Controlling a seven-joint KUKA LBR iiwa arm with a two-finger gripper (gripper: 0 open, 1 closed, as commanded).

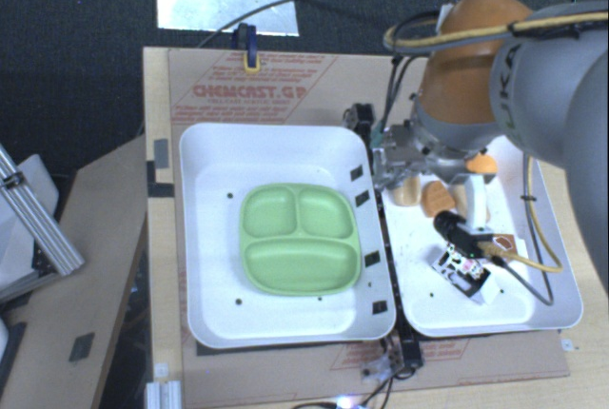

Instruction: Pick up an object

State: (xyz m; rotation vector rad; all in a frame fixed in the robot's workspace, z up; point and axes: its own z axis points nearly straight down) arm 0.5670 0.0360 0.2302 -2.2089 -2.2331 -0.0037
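Two white bins sit side by side on the worktop (114,236). The left bin (205,160) holds a green divided plate (300,239) lying flat near its middle.

The arm (533,65) comes in from three o'clock and hangs over the twelve o'clock end of the right bin (542,302). Its end effector (433,171) is low over that bin's upper left part; whether it is wide or narrow cannot be told, since the wrist hides it.

Just at six o'clock of the end effector lie a small tan rounded piece (437,199) and a paler one (406,192) beside it. An orange bit (482,165) shows at its three o'clock side. Further toward six o'clock, a black-and-white object (463,266) lies on the bin floor, with a black cable (525,282) trailing across it.
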